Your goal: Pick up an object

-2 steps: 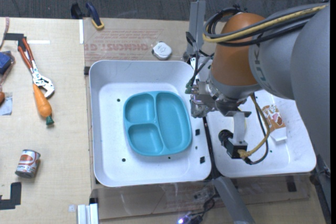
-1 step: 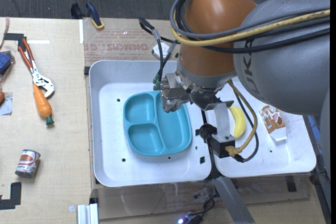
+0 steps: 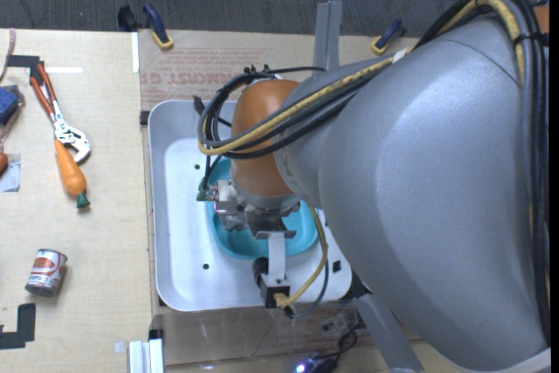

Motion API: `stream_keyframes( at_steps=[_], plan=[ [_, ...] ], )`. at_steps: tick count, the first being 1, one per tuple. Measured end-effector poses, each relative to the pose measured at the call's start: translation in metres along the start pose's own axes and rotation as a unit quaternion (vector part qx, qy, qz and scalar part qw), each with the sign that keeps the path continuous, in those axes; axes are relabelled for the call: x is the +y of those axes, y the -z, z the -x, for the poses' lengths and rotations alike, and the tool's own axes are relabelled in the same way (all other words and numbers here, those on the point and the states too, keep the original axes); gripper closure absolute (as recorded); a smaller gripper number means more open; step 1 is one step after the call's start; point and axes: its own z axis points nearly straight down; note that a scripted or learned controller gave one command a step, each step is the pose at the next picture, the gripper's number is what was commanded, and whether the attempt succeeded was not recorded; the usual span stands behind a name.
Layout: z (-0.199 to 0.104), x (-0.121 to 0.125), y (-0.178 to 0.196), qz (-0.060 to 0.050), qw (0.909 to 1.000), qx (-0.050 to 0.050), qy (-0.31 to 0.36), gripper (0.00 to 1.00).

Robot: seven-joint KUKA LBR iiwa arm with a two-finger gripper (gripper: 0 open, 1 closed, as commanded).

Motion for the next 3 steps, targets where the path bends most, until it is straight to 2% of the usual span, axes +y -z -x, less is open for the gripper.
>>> stream_keyframes(
  at_steps=[1, 2, 3],
  plan=[
    [0.065, 0.044, 0.085, 0.001, 0.9734, 0.000, -0.229, 1.00],
    [-0.011, 0.078, -0.011, 0.002, 0.9471, 0.001, -0.321, 1.00],
    [0.035, 0.143, 0.072, 0.002, 0.9850, 0.000, -0.172, 1.00]
  ],
)
